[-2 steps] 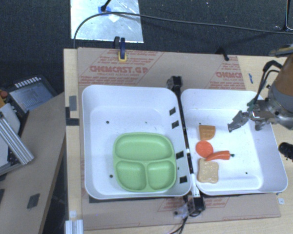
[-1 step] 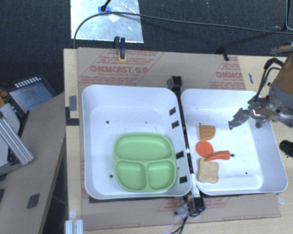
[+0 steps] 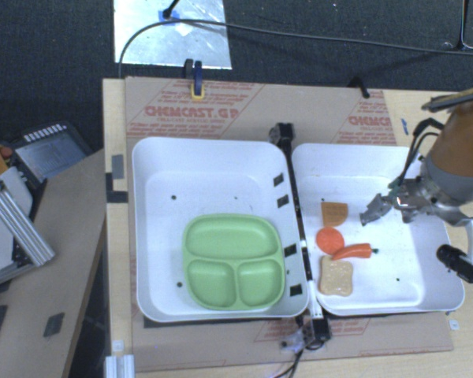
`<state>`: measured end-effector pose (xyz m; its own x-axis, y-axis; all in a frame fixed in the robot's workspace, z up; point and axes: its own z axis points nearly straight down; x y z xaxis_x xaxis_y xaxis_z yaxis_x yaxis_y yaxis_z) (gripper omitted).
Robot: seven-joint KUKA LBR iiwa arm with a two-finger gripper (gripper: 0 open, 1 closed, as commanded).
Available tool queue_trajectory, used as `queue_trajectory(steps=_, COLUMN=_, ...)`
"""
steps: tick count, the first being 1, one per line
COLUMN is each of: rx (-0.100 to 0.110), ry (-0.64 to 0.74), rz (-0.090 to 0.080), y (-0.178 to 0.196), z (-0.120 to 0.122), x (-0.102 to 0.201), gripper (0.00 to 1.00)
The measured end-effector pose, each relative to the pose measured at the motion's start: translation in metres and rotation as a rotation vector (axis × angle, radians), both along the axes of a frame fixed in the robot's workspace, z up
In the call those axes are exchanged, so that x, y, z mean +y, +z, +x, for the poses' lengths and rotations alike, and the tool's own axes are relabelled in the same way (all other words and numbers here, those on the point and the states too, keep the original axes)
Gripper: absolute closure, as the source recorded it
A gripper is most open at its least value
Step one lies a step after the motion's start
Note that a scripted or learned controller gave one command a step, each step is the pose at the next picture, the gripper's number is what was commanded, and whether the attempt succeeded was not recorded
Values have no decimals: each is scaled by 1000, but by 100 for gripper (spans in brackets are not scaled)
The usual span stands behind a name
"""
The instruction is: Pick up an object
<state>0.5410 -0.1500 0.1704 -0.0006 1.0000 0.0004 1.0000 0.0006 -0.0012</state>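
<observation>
My gripper [image 3: 374, 210] hangs over the right-hand shallow white plastic bin [image 3: 394, 290], toward its right middle, with nothing between the fingers; whether they stand apart or together I cannot tell, since they read only as a small grey wedge. The candidate objects lie in a cluster against that bin's left wall: a small tan square slice [image 3: 334, 213] farthest from the camera, a round orange-red piece [image 3: 329, 239] just below it, a slim orange-red carrot-shaped piece [image 3: 353, 251] touching the round one on its right, and a pale toast-like slice [image 3: 337, 277] nearest. The tan square sits closest to my fingertips, just to their left. The left-hand white bin [image 3: 154, 211] holds a green three-compartment plastic plate [image 3: 233, 260], not needed here. In my judgement, the sound approach is to centre over one piece, preferably the carrot, across its narrow width, and descend squarely, keeping clear of the round neighbour and the dividing wall.
</observation>
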Motion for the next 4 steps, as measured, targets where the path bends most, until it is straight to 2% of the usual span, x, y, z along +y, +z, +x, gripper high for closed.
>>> queue_trajectory(steps=1, rx=2, ry=0, rz=1, y=-51, z=-10, x=5, gripper=0)
queue_trajectory(steps=2, rx=-4, ry=-1, rz=-1, y=-86, z=-8, x=4, gripper=0)
queue_trajectory(steps=3, rx=-5, ry=1, rz=-1, y=-75, z=-8, x=5, gripper=100)
queue_trajectory(steps=4, rx=-7, ry=1, rz=-2, y=-28, z=-4, x=-3, gripper=100)
